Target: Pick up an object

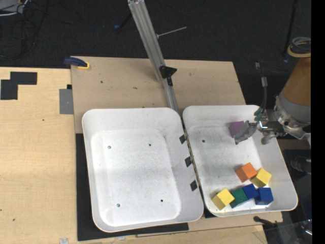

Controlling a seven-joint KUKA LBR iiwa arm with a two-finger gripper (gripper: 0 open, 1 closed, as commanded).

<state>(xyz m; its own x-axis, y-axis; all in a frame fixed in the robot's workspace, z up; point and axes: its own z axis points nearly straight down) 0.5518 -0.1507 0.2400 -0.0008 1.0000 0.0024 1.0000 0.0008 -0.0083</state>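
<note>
Pale wooden bench (35, 151) carries two white bins; the right bin (284, 159) holds the blocks; the gripper (252, 132) sits low over its far side, its opening impossible to judge, with a purple block (236, 128) touching its tip on the bin-centre side; orange block (246, 171) lies nearer the camera. The purple block looks light, rigid, smooth; opposite flat faces seem the best hold.
</note>
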